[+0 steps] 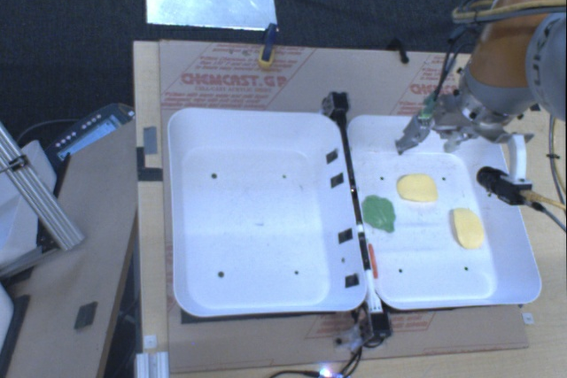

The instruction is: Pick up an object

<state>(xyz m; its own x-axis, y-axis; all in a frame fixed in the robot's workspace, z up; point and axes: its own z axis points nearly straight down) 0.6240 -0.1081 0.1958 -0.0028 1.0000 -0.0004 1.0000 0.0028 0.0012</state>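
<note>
Three small objects lie in the right bin (509, 283): a flat green piece (379, 212) by the centre divider, a yellow oval piece (416, 188) in the middle, and a second yellow piece (468, 227) further right. My gripper (431, 142) hangs over the far part of the right bin, just beyond the yellow oval piece and apart from it. It is open, with its fingers spread and nothing between them.
The left bin (182, 217) is beside the right one, with a black clipped divider (350, 208) where they meet. A black part with a cable (500, 184) sticks out of the arm over the right bin's far right edge. A yellow clip (266, 59) sits at the bench's back.
</note>
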